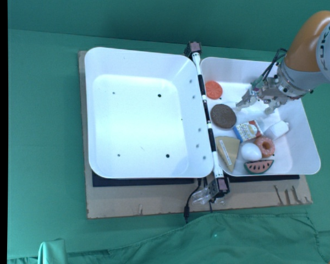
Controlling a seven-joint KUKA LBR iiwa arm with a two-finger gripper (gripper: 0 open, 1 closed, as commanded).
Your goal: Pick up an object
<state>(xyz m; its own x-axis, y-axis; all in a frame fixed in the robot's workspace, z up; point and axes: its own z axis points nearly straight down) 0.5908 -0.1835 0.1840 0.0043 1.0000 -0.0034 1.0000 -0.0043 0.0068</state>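
- White right bin, right half of frame, holds all the candidates; they crowd its lower-left part, near the divider rail.
- Tool sits upper-right of frame, over the bin's upper-middle, fingers spread wide w/ nothing between them.
- Key relation: the objs lie below and left of the tool in the frame. Nearest is the small carton, just beneath the tool, w/ a white block beside it to the right.
- Brown disc lies left-below the tool; red disc farther left, near the rail, about level w/ the tool.
- Donut, egg, cheese wedge, watermelon slice cluster at the bin's lower edge, packed close, some touching.
- Judgement: shortest move is a drop down-frame onto carton or white block; the block's long axis runs slantwise, so fingers should close across its short side.
- Left bin plays no part yet.
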